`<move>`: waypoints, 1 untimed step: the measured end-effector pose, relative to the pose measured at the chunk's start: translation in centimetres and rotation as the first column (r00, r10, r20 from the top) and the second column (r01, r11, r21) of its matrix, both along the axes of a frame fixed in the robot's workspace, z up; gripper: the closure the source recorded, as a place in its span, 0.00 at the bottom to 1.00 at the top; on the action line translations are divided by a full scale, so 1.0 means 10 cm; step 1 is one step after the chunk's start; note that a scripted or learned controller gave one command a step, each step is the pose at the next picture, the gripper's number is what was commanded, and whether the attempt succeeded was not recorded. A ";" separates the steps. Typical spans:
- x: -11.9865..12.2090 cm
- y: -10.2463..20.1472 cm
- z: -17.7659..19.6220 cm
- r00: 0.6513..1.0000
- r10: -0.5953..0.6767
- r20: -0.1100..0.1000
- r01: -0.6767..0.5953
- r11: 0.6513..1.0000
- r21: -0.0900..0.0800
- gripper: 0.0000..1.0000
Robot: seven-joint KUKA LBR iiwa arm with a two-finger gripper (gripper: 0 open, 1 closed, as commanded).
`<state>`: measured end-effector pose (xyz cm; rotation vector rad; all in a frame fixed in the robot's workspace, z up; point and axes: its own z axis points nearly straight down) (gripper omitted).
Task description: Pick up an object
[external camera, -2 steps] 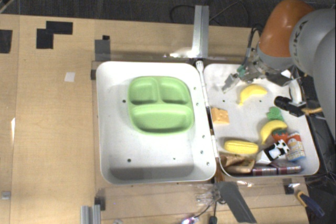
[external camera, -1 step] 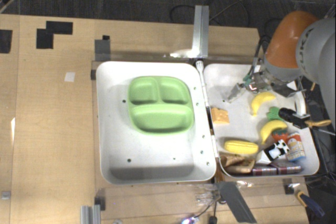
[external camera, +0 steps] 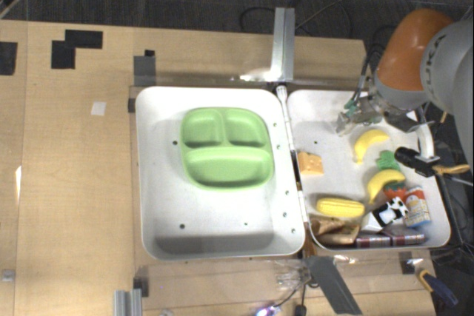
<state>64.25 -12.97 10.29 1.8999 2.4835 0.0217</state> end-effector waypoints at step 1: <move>-0.15 -0.76 -0.15 0.999 0.050 -0.010 -0.050 0.999 -0.005 1.00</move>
